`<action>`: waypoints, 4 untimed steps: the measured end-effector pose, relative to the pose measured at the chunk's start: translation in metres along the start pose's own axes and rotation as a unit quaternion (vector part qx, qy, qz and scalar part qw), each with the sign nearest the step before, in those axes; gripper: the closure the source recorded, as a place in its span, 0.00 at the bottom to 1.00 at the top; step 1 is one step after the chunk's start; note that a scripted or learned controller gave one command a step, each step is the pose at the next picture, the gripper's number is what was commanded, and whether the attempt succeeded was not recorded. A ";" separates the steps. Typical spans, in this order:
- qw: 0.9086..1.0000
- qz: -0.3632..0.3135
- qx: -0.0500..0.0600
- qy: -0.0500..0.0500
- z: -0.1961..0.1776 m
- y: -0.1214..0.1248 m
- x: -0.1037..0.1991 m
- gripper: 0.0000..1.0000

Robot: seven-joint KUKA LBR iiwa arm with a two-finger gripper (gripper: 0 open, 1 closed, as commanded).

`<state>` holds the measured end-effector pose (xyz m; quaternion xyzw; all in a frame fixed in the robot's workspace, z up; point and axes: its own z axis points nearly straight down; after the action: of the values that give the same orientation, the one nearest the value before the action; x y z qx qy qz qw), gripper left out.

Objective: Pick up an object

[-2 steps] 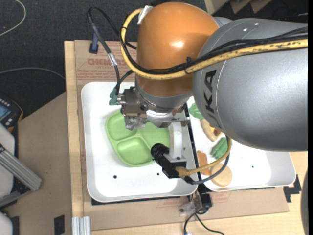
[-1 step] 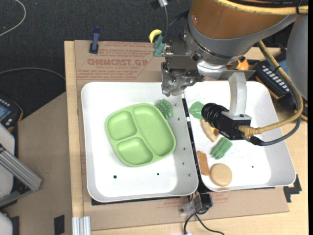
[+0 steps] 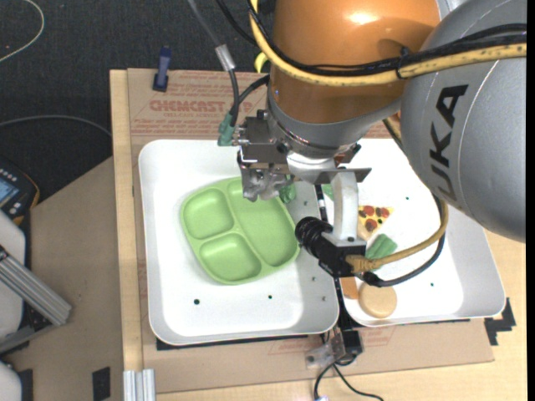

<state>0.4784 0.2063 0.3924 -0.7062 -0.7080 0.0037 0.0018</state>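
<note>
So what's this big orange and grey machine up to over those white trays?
It is a robot arm trying to pick something up. Its pincer hangs over the left bin, right at the upper edge of a green divided plate. The right bin holds small items, including a tan round piece.

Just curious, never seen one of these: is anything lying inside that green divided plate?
The green divided plate sits in the left bin. Its two compartments in view hold nothing. The arm covers its upper right part, so that part stays unknown.
</note>
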 end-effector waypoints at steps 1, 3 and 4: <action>1.000 0.000 -0.005 0.001 -0.015 0.001 -0.001 1.00; 1.000 0.000 -0.006 0.002 0.055 0.001 -0.022 1.00; 1.000 0.000 -0.005 0.002 0.047 0.001 -0.022 1.00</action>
<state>0.4795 0.1840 0.3459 -0.7065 -0.7077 -0.0011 -0.0005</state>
